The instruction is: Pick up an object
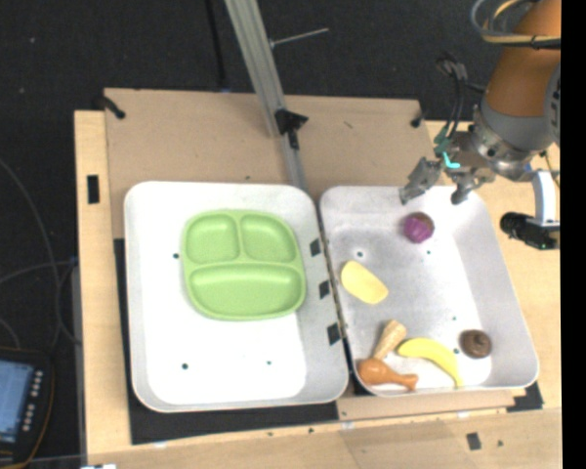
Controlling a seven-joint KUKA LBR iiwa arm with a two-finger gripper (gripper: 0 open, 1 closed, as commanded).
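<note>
The right bin (488, 262) holds a purple round piece (418, 228), a pale yellow piece (363, 283), a yellow banana (432, 357), an orange drumstick (386, 372), a tan cone-like piece (389, 337) and a brown doughnut (475, 343). My gripper (437, 186) hangs over the bin's far edge, just above and behind the purple piece. Its two fingers stand spread apart with nothing between them.
The left bin (156, 360) carries a green divided plate (243, 265). A metal post (264, 71) slants up behind the bins. The arm's orange band (523, 76) sits at the upper right. A small screen (10, 399) lies at the lower left, off the bench.
</note>
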